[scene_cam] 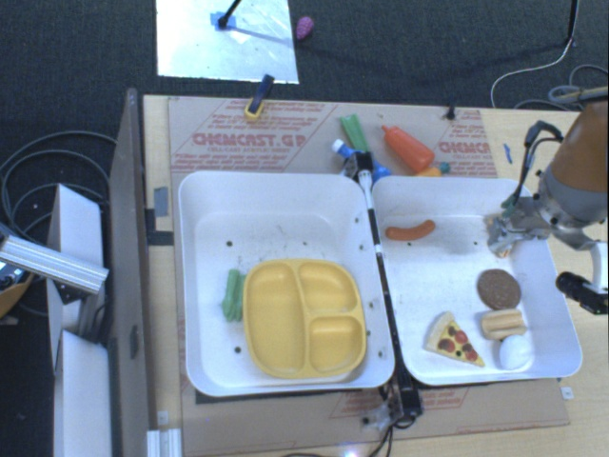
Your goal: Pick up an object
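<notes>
My gripper [501, 238] hangs over the right bin [447, 255] near its right wall, above the bare floor; nothing shows between its fingers. Just below it lies a round brown cookie [498, 288]. A hot dog sausage [410, 229] rests at the bin's upper left. Along the bin's front lie a pizza slice [453, 339], a tan bread roll [502, 324] and a white egg [515, 352]. The left bin [214, 217] holds a yellow sectioned tray [304, 317] and a green pea pod [233, 294] beside the tray's left edge.
Behind the bins on the cardboard lie an orange carrot-like toy [407, 149], a green piece [353, 131] and a blue piece [344, 149]. A yellow-and-black clip [257, 100] sits further left. The arm's grey and orange body [580, 165] stands at the right.
</notes>
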`<state>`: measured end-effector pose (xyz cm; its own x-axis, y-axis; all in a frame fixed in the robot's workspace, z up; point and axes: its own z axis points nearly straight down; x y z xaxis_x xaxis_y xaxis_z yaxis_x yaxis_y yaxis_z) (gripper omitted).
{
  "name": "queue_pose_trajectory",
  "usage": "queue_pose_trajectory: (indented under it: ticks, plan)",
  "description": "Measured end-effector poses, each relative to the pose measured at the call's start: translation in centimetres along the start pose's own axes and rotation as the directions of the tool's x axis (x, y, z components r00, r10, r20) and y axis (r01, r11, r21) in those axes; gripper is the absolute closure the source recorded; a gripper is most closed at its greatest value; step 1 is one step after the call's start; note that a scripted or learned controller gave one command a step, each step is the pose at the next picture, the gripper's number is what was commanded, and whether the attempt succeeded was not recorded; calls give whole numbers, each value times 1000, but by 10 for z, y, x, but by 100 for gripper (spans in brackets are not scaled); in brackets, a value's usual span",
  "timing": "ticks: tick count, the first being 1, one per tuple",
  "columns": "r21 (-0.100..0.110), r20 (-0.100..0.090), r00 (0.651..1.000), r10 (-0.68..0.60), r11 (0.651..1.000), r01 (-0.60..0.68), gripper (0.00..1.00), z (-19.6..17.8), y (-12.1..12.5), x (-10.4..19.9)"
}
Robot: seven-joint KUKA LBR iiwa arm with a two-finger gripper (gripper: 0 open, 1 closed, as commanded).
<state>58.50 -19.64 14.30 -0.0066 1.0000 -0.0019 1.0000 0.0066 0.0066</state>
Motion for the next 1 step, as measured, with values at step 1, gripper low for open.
queue_pose_trajectory:
  ticks: [1]
  plan:
    - [4,-1,1000,2,1000,-2,0,2,-2,-1]
